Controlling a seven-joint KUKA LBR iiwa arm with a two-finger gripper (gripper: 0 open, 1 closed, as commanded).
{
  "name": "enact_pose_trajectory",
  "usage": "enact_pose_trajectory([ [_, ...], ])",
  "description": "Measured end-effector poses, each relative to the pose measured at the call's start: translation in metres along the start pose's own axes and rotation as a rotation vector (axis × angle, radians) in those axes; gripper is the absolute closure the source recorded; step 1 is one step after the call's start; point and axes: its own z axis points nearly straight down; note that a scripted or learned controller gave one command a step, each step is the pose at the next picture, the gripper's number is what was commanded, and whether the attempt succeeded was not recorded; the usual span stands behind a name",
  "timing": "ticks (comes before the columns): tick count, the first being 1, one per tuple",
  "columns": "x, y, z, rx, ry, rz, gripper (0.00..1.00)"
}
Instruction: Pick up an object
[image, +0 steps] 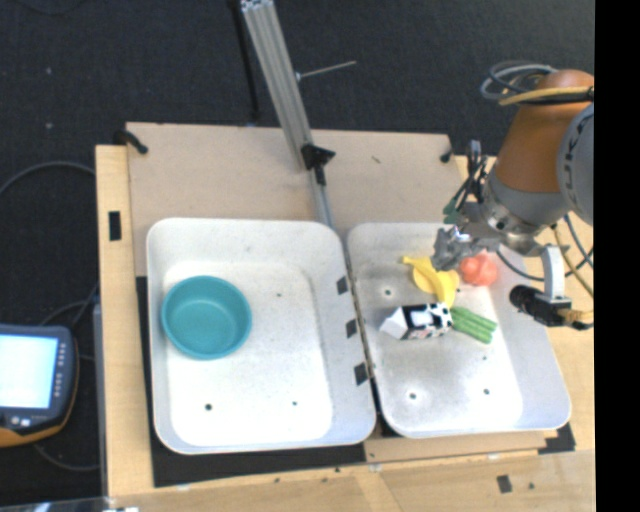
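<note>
The arm (535, 150), grey with an orange band above the wrist, reaches in from the right side of the camera view and comes down over the upper part of the right bin (520, 400). Its tool (450, 246) hangs close above the cluster of small things in that bin, just over the upper end of the yellow banana (432, 277); whether the tool is apart or together cannot be told from this slant, and nothing is seen held in it. The banana lies tilted, running from the upper left down toward the right. Just to its right, touching or nearly touching it, sits a small orange-red fruit (480, 269), partly tucked under the wrist. Below the banana lies a black-and-white toy cow (418, 321) on its side, and a green pod-shaped vegetable (473, 325) stretches out from the cow's right end toward the bin's right side. All four things are grouped in the upper middle of the right bin. The left bin (300, 400) holds a teal bowl (206, 316), upright, in its left half, well apart from the cluster. Both bins rest side by side on the table (210, 170), their inner rims touching or nearly so. A grey metal pole (285, 90) slants down from the top of the view toward the gap between the bins. A screen device (35, 385) sits off the table's left edge.
</note>
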Motion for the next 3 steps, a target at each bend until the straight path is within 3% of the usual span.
enact_pose_trajectory([
  [1, 0.039, -0.014, -0.01, 0.005, 0.003, -0.003, 1.0],
  [3, 0.145, -0.053, -0.027, 0.007, 0.002, -0.001, 1.0],
])
